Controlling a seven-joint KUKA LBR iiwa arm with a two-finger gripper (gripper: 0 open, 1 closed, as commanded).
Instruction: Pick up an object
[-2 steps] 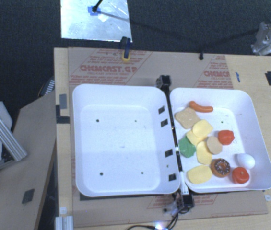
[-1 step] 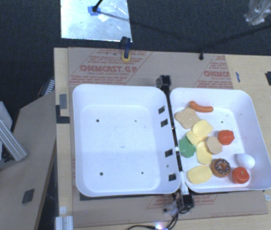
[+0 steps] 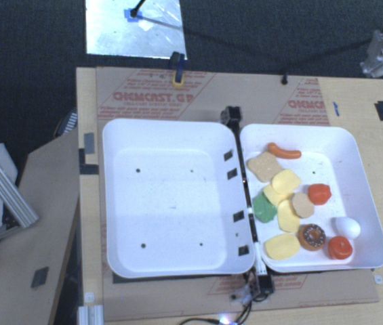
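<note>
Toy foods (image 3: pixel 293 202) clustered in right bin (image 3: pixel 364 161) — left bin (image 3: pixel 120 141) alongside.

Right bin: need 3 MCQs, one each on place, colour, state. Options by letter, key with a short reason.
1. Where in the right bin does the orange sausage lie?
A. near the far edge
B. near the close edge
C. in the centre

2. What colour is the piece by the divider between the bins?
A. blue
B. green
C. purple

3. How does the white egg stand relative to the red piece at the close right corner?
A. on top of it
B. across the bin from it
C. right beside it

Key:
1 A, it sits above all the other food, next to the far wall.
2 B, a green piece lies beside the yellow pieces.
3 C, the egg lies just behind the red piece, near the doughnut.
</note>
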